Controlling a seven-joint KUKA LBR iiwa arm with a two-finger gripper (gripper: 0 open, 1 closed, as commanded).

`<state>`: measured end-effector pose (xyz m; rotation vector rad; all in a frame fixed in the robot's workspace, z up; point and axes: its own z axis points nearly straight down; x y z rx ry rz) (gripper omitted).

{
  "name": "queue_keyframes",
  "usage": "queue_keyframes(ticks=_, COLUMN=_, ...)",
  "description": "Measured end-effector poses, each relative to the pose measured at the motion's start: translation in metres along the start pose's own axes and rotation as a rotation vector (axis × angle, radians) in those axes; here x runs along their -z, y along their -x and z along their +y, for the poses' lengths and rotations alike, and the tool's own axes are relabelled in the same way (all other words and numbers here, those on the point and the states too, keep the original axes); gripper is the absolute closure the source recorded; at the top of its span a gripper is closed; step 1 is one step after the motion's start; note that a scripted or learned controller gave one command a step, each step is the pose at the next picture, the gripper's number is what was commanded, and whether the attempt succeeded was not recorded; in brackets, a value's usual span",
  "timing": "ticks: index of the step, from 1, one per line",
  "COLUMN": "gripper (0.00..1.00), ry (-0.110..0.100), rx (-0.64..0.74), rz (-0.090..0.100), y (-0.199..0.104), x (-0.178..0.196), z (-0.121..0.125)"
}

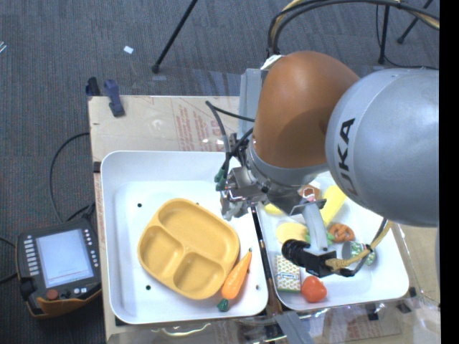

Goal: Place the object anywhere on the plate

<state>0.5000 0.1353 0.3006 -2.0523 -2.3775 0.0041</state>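
I see the carrot [237, 276] lying in the left bin [115, 192] near its right wall, touching the yellow plate [188, 247], with the gripper [233, 192] above the bins' shared edge.

A robotics lab: a large grey-and-orange industrial arm [337, 135] stands over a plywood bench [165, 124] with two white plastic bins [122, 170], a grey handheld teach pendant [61, 264] lying on dark carpet [72, 34] beside tripod legs [179, 24].

I'm seeing the end effector [233, 192] hanging over the left bin's [118, 170] right edge, above the yellow divided plate [188, 246]. A toy carrot [237, 276] is lying against the plate's right rim; toy food is crowding the right bin [391, 278].
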Motion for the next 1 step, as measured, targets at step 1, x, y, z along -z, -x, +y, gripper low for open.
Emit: queue_keyframes(ticks=1, gripper=0.0, ry=-0.003, rx=0.003, rz=-0.001, y=-0.0015, x=-0.0015, z=-0.0005)
